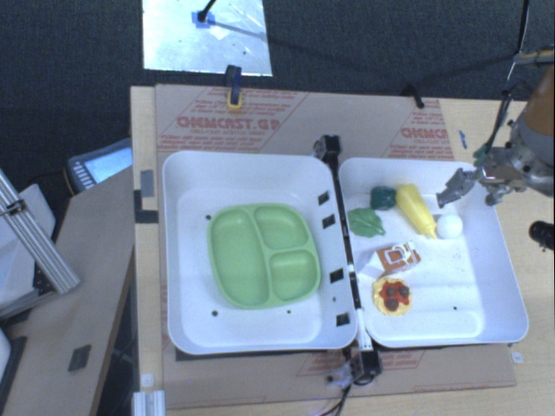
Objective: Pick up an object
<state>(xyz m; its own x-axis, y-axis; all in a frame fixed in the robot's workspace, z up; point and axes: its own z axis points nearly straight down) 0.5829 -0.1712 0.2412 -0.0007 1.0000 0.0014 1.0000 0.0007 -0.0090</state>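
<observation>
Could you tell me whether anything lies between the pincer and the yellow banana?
Nothing visible does. The pincer hangs over the right bin's far right corner; the banana lies to its left, a white ball touching its near end.

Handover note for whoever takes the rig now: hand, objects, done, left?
Hand: above the right bin's upper right edge, holding nothing; open or shut cannot be told.
Right bin: yellow banana-like piece, white ball, two green pieces, small printed carton, tart with red berries.
Left bin: green divided plate.
Done: nothing picked.
Left: descend, grasp one object, lift. The ball and banana piece lie nearest.
</observation>
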